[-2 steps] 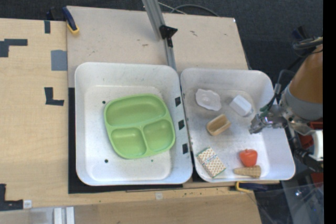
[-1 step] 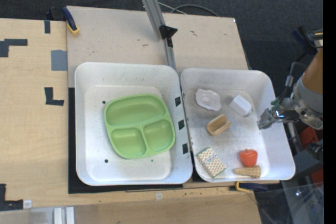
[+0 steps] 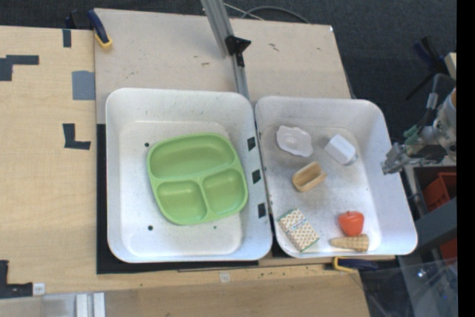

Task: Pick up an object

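A green divided plate (image 3: 197,178) is seen in the left bin (image 3: 119,159). In the right bin (image 3: 386,159), small objects are scattered; the red tomato (image 3: 352,222) lies well apart from the gripper (image 3: 397,159), which is poised outside the rim.

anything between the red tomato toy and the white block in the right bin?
Camera view: bare white bin floor between the small red tomato-like toy and the white rectangular block; the tan basket-shaped piece sits off to the left.
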You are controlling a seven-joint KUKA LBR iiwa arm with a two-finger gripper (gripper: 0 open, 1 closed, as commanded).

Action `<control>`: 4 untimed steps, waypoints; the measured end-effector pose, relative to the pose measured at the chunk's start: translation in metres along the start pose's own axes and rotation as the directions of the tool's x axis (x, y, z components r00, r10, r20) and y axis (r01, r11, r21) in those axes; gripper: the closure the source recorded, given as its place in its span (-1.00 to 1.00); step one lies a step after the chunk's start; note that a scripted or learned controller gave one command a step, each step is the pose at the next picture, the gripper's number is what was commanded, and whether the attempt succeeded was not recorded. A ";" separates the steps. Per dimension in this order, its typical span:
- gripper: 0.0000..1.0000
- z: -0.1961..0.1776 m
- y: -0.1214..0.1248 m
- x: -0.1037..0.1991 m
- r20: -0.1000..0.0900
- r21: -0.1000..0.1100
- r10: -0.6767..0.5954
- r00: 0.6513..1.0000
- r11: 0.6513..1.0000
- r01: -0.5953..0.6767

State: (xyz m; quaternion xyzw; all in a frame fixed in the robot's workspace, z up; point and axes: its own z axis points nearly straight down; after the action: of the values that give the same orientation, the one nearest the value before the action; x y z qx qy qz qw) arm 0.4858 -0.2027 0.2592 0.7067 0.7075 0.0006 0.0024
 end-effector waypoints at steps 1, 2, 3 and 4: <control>1.00 -0.006 0.008 0.052 -0.004 0.004 -0.006 1.000 1.000 0.006; 1.00 0.005 0.005 0.108 -0.004 0.006 -0.006 1.000 1.000 0.006; 1.00 0.009 0.015 0.152 -0.004 0.007 -0.005 1.000 1.000 0.005; 1.00 0.006 0.025 0.203 -0.004 0.006 -0.007 1.000 1.000 0.007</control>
State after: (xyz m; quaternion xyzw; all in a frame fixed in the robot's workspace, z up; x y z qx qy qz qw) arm 0.5109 0.0002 0.2529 0.7044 0.7098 0.0000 -0.0012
